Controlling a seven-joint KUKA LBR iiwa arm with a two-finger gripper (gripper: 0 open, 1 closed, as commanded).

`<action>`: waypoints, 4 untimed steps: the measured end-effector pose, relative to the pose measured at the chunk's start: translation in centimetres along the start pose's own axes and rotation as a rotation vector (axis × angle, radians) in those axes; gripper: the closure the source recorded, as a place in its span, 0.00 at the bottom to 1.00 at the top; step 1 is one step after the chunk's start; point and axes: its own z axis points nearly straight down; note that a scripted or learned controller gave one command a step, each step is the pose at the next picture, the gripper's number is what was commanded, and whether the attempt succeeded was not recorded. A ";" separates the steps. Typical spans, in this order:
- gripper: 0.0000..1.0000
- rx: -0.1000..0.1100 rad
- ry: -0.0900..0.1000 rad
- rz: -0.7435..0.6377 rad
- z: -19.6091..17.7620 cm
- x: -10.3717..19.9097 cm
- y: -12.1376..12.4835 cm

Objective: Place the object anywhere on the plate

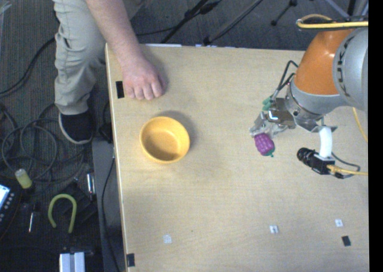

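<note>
I've got the grey arm with the orange band in from the right, gripper [267,126] low over the tan wooden table [227,217]. Small purple grape-like plastic toy with a green tip [264,144] sits right at the fingertips, touching or just under them; can't tell if it's pinched or only resting against them, and can't tell if the gripper is open or closed from this angle. Target is the round yellow shallow dish [165,139], well apart to the left of the toy, mid-table. A person's bare hand [142,82] rests fisted on the table's far left edge, near the dish, so watch that side. My read on the toy: light, hollow, rigid plastic, bumpy and fairly slick, likely to roll or squirt out if squeezed off-centre. I'd take it across the fat middle of the purple body, not the green end
</note>
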 end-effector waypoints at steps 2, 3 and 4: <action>1.00 0.001 -0.003 -0.079 0.0 14.4 4.8; 1.00 0.002 -0.001 -0.241 3.3 23.6 4.2; 1.00 -0.001 -0.004 -0.184 -0.1 16.6 8.8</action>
